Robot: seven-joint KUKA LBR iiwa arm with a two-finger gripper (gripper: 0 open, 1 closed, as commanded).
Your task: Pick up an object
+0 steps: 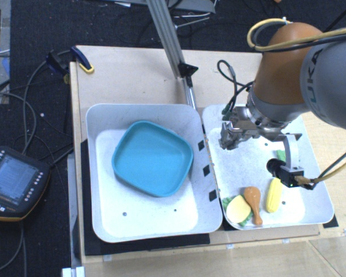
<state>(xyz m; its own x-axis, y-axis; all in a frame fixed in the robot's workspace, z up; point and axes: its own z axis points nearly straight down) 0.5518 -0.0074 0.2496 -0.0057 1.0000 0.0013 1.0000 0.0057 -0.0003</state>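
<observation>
At 6 o'clock in the right white bin [311,215], a yellow-green round slice [238,209], a brown drumstick [254,201] and yellow corn [273,194] are seen. Farther, at 10 o'clock, the gripper [229,138] is hung; its fingers cannot be told. A blue square plate [153,158] is laid in the left bin [104,218].

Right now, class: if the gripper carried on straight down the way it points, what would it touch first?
Probably the bare white floor of the right bin; the gripper hangs over it, well clear of the toy food, though depth is uncertain.

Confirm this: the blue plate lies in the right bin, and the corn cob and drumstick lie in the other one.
Wrong on the bins. The camera view shows the blue plate in the left bin; the corn cob and drumstick lie in the right bin.
</observation>
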